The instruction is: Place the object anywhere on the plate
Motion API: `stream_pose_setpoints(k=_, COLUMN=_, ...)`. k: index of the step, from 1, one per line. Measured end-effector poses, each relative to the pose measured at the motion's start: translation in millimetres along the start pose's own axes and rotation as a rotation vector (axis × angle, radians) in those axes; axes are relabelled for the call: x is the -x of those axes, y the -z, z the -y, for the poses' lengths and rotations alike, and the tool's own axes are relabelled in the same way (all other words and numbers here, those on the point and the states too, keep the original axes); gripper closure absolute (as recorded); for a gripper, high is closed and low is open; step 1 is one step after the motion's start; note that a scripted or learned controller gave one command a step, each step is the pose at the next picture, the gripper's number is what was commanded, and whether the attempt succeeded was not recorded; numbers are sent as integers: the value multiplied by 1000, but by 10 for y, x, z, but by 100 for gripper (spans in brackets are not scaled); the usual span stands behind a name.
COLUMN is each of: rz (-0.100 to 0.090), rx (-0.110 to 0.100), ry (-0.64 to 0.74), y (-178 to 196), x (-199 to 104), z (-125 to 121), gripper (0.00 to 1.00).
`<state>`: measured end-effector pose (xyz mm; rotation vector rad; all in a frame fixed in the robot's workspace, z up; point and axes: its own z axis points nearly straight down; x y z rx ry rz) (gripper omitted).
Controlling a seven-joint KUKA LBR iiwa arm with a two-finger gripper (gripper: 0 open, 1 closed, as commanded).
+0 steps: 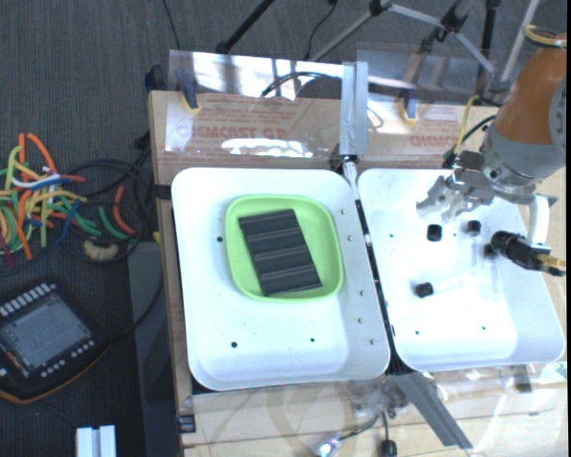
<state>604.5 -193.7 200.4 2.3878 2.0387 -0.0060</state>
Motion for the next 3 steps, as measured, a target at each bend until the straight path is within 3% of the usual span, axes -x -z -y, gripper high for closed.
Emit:
stream_pose_setpoints(k=1, rz=0, rx=0, ry=0, y=1, x=0, z=-1, gripper=0)
stream_pose_setpoints(k=2, rz=-2, rx=2, ry=-70, y=572, x=242, z=59, gripper=0)
stream_pose_setpoints(k=3, rz=-1, rx=2, ry=-270, y=1471, x=291, z=415, gripper=0)
